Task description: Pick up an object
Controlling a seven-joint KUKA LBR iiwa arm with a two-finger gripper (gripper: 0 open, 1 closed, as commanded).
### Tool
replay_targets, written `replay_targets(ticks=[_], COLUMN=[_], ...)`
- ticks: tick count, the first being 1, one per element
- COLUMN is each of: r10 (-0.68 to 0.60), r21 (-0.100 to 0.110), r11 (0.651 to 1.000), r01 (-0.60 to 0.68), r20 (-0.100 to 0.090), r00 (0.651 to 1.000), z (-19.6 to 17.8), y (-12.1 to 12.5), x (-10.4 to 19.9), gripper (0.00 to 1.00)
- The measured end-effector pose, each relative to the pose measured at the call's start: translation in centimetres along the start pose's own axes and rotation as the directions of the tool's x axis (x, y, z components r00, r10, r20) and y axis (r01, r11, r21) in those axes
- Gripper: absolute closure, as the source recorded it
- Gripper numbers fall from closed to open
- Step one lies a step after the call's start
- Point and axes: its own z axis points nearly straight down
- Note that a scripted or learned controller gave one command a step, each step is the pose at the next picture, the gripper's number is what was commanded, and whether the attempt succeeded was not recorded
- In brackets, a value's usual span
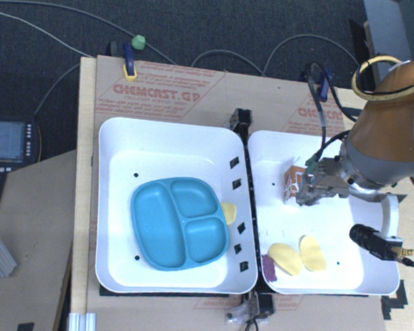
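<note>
Two shallow white bins side by side on the tabletop (163, 85). Left bin (111, 189): blue divided tray (179, 222), three compartments, lying flat near the middle; small pale yellow piece (228, 213) touching the tray's right edge, close to the divider between bins. Right bin (370, 280): brown-orange object (294, 180) in the upper left part, just beside the gripper (307, 194), apparently touching it on the gripper's left side. Two yellow pieces (298, 257) lying next to each other near the bin's front wall, edges touching or nearly so; small purple item (268, 266) at the front left corner, just beside the left yellow piece. Arm (391, 120) reaching in from the right, orange band above the wrist, gripper low over the right bin's upper middle. Gripper state: cannot tell, tips too dark and blurred against the wrist hardware. Not clear whether the brown-orange object sits between them or merely alongside. Black cylindrical fitting (374, 243) on the arm's cabling over the bin's right side.
</note>
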Motion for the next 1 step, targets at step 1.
replay_targets(ticks=[1], r10=[0.001], r21=[0.001], r11=[1.000], r01=[-0.001], r20=[0.000], r00=[1.000], z=[1.00], y=[0.96], x=[5.75], gripper=[1.00])
